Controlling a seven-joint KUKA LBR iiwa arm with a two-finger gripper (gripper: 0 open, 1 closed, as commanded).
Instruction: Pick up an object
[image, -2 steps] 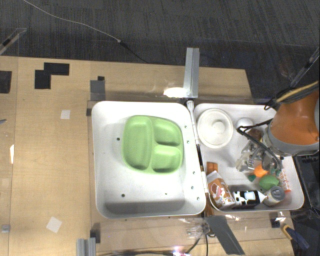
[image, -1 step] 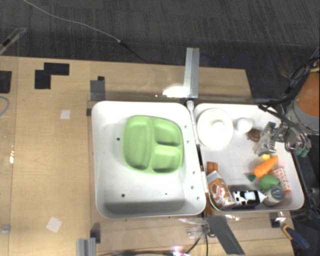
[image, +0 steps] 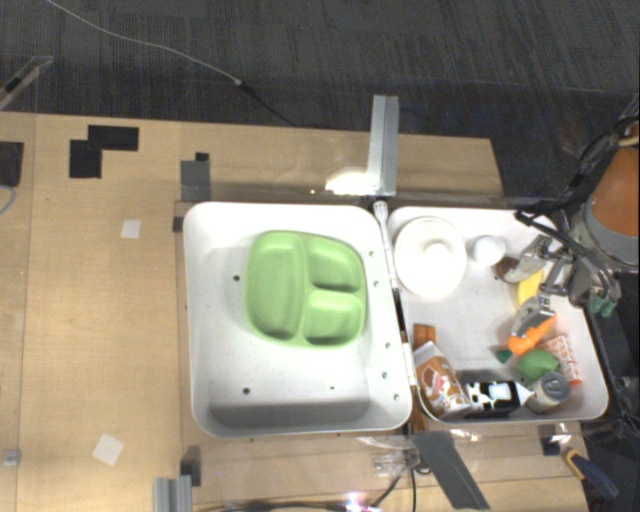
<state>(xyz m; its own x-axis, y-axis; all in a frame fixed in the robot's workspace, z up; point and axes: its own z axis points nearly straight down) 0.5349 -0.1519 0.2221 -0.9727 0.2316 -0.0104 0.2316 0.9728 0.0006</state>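
The right bin (image: 470, 330) holds several small objects. A white bowl (image: 430, 256) sits at its back left, with a small white ball (image: 487, 248) beside it. A yellow piece (image: 528, 288), an orange carrot (image: 530, 335) and a green item (image: 538, 362) lie along the right side. A brown packet (image: 440, 380), a black-and-white item (image: 495, 393) and a round can (image: 553, 390) lie at the front. My gripper (image: 545, 285) hangs low over the yellow piece and the carrot, reaching in from the right. Nothing is visibly lifted.
The left bin (image: 215, 300) bears a green divided plate (image: 303, 287). A metal post (image: 384, 145) stands behind the seam between the bins. Cables (image: 590, 160) trail near the arm's orange band (image: 615, 195) at the right edge.
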